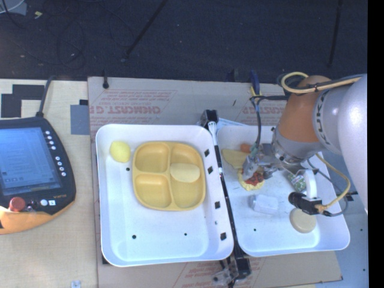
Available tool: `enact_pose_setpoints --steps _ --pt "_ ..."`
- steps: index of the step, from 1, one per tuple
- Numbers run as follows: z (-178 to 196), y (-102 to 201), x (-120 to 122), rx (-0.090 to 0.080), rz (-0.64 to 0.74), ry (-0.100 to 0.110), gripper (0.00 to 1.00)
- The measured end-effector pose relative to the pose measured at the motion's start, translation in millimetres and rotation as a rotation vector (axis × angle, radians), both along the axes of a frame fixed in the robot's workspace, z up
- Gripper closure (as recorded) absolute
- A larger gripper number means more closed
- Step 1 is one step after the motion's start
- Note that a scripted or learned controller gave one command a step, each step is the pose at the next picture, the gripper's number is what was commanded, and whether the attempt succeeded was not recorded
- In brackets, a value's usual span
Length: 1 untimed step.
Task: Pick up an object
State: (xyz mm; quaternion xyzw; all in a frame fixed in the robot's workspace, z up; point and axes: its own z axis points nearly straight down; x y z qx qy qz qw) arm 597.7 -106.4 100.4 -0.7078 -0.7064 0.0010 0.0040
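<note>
Gripper [259,164] sat over a small red-and-yellow toy [252,179] in right bin [336,236]; grasp state unclear; looked light, rigid, best pinched across middle.

The divided plate [168,175] lies in the left bin [157,245], toward that bin's far half. In the plate's far right compartment rests a round flat piece [185,173]. Just left of the plate, apart from it, a small ball [120,151] sits on the bin floor. Right of the plate, past the shared bin walls, lies the right bin [336,240], where the gripper [259,168] hangs over a small heap of items [253,179]. A disc [303,221] lies at that bin's near right. Far left of the plate, outside the bins, a control pendant [33,167] rests on the bench [78,233].
</note>
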Motion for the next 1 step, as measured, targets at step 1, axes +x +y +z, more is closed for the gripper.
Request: enact_pose_setpoints --steps 1 --pt "92.5 51.5 -33.7 -0.002 0.006 -0.011 1.00"
